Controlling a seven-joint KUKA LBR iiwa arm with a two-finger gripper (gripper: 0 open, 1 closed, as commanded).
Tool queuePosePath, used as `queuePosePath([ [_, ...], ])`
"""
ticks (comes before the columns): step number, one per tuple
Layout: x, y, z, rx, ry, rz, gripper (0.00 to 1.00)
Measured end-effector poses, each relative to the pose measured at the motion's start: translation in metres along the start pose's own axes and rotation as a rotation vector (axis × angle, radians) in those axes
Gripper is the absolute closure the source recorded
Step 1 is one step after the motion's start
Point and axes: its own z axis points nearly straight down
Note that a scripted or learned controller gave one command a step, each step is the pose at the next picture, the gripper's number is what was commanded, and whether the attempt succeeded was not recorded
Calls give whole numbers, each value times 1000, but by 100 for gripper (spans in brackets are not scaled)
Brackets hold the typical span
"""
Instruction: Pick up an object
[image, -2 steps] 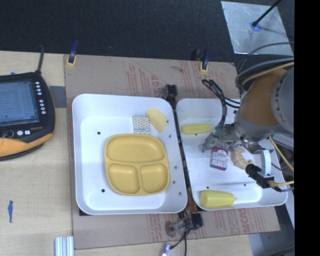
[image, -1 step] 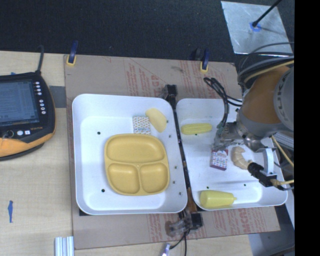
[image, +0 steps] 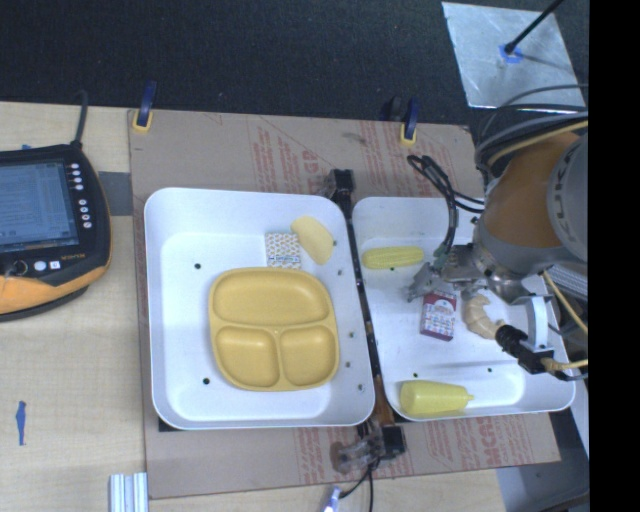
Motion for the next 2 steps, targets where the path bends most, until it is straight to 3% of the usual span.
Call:
queuePosePath([
  [1,2,2,22,4,5,6,0],
  [2,0,3,11,2,2,6,100],
])
